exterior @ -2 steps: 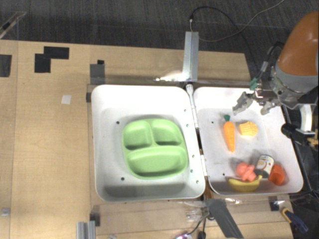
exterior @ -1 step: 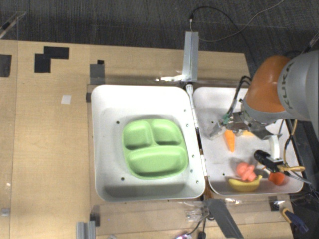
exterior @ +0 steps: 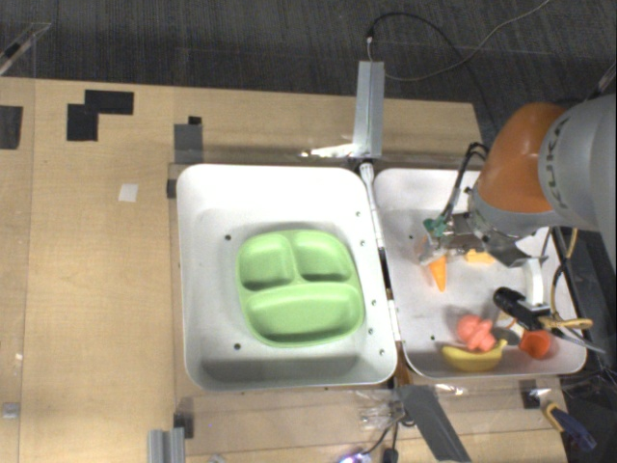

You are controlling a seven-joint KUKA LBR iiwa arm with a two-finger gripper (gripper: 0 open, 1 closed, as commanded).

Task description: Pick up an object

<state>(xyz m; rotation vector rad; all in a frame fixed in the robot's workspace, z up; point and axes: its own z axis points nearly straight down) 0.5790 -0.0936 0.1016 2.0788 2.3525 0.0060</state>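
Camera view: the gripper (exterior: pixel 445 237) sits low in the right white bin (exterior: pixel 410 196), right of frame centre; whether it is parted or closed cannot be told. Just below it lies a small orange carrot-shaped cone (exterior: pixel 439 273), long axis near vertical in the frame, tip pointing toward the bottom edge. The left bin (exterior: pixel 202 201) holds a green divided plastic tray (exterior: pixel 299 287).

You have two bins side by side on the bench (exterior: pixel 87 287). Left bin (exterior: pixel 202 258): one divided tray (exterior: pixel 299 285), lying near its middle. Right bin (exterior: pixel 410 287): gripper (exterior: pixel 442 231) over the back part, carrot (exterior: pixel 439 273) just before it; along the front wall, banana (exterior: pixel 472 357), with a pink item (exterior: pixel 475 333) touching behind it, tomato (exterior: pixel 537 344) to their right.
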